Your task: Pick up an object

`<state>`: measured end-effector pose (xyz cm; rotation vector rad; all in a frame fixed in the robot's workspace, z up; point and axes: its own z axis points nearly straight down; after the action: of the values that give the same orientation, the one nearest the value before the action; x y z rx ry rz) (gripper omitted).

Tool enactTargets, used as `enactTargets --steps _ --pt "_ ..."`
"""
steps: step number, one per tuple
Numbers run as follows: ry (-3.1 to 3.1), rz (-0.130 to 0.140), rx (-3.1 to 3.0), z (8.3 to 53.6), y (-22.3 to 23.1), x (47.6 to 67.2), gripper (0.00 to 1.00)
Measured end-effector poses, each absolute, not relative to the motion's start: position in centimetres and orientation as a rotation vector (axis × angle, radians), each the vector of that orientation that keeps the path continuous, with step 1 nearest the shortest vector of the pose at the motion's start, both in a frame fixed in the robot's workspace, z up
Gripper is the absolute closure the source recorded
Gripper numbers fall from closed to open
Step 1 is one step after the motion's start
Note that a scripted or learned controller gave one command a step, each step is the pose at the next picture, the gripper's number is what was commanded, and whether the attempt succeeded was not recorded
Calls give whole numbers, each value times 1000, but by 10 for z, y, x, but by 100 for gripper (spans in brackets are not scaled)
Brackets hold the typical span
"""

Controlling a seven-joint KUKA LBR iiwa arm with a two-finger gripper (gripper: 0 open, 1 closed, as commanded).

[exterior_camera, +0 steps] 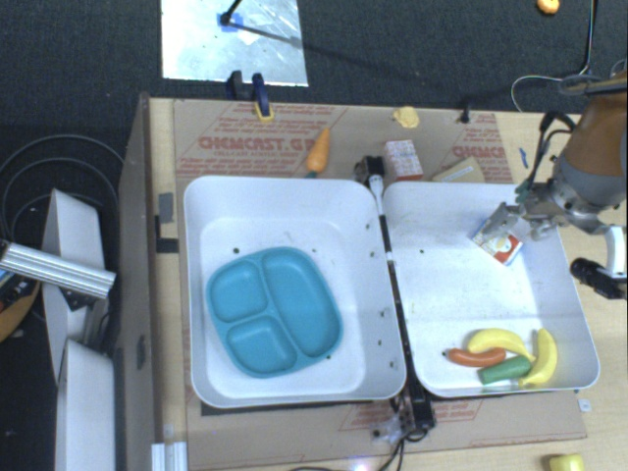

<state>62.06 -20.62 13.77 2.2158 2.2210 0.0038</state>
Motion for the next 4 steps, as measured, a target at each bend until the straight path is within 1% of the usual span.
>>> enactTargets --steps 1,2,3,4 --pt "2225 6 2212 175 -188 629 0" --pt "2223 4 2216 157 -207 648 0" --pt "2224 6 2213 154 -206 668 0" --pt "2223 5 2213 183 -206 670 0"
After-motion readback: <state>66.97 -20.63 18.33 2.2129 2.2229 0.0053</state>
